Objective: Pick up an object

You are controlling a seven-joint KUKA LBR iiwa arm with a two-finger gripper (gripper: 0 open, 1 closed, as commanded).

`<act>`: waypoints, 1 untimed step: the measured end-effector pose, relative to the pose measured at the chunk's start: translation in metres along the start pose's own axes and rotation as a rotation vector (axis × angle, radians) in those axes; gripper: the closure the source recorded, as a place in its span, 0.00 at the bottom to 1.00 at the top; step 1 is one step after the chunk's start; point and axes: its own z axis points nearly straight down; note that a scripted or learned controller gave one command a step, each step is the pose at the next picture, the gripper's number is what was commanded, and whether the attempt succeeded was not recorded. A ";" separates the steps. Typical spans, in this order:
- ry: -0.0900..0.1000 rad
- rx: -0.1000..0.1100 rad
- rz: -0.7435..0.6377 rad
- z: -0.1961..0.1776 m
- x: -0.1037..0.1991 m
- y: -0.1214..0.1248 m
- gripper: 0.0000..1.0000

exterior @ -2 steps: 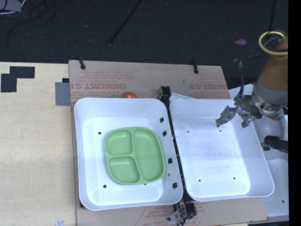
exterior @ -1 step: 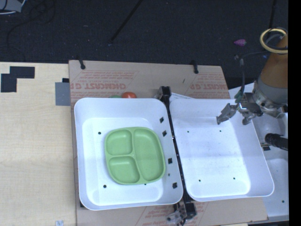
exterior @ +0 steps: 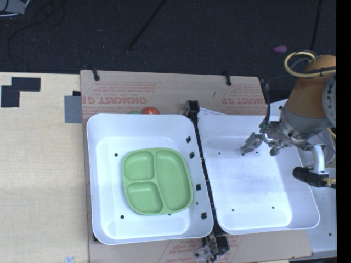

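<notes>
Two fingers of the tool stand spread apart over the right bin, with nothing between them. We see bare white floor beneath it. The one thing worth grasping, a green divided plate, lies flat in the left bin, well apart from the tool, across the divider. We judge the risks thus: closing here grips air, and the plate's low, flat rim may slip from the fingers. A small red object sits behind the left bin on the bench.
</notes>
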 end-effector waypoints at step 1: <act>0.000 -0.001 0.001 0.045 0.007 -0.003 0.00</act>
